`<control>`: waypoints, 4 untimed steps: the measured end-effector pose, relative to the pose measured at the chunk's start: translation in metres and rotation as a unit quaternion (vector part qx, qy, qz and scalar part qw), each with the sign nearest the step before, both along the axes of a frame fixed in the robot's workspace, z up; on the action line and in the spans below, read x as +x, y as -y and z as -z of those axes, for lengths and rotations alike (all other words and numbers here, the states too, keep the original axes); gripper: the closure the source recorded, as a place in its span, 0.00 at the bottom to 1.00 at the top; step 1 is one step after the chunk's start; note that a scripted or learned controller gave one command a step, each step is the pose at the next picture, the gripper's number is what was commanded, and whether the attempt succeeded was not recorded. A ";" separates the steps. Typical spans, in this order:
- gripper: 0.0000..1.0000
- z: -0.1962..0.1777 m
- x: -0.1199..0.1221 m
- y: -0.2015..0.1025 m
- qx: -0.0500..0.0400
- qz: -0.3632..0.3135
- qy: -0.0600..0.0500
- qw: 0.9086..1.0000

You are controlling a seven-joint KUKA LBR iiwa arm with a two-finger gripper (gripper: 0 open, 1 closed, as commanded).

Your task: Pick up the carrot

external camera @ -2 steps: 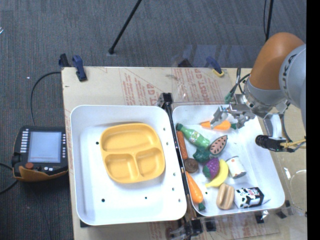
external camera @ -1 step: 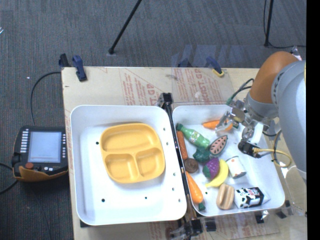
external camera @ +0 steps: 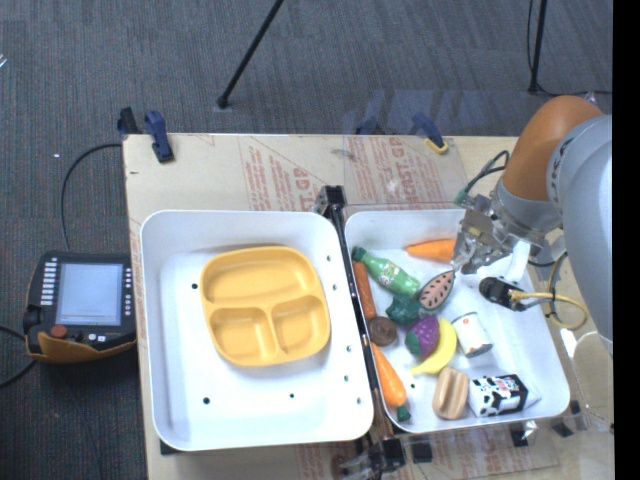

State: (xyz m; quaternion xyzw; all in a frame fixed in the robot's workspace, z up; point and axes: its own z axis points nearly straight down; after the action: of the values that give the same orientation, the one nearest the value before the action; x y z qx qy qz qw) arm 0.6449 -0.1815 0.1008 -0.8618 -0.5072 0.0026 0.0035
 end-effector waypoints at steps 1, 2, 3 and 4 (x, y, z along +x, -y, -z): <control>0.00 0.000 0.000 0.000 0.000 -0.001 0.000 1.000; 0.00 0.016 -0.002 0.014 0.003 0.071 -0.006 0.997; 0.00 0.016 -0.005 -0.005 -0.001 0.178 -0.006 0.984; 0.00 0.015 -0.008 0.004 0.000 0.275 -0.004 0.961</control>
State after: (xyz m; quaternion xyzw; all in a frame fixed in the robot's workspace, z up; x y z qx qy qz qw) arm 0.6373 -0.1851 0.0856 -0.9681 -0.2506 0.0049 0.0058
